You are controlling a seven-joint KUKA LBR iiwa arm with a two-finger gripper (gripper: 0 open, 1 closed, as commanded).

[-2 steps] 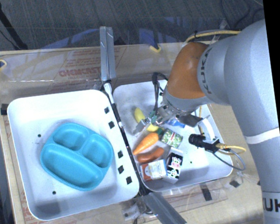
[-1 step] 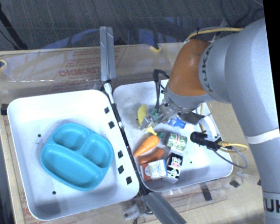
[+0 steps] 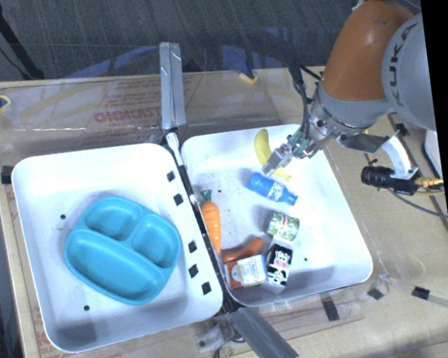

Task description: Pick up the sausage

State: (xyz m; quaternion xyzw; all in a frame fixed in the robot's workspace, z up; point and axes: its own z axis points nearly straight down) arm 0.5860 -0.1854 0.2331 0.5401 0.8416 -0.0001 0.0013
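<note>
The sausage (image 3: 242,251) is a short reddish-brown piece lying in the right bin (image 3: 325,234), near its front left corner. It sits just below the tip of a carrot (image 3: 212,225) and touches a red and white packet (image 3: 248,271). My gripper (image 3: 283,156) hangs over the back of the same bin, above a banana (image 3: 261,144) and the top end of a blue bottle (image 3: 273,188). It is well behind and to the right of the sausage, and nothing shows held in it.
A green can (image 3: 283,226) and a black and white carton (image 3: 279,263) lie just right of the sausage. The left bin (image 3: 32,179) holds a blue divided plate (image 3: 123,249). A ridge between the bins runs close to the carrot.
</note>
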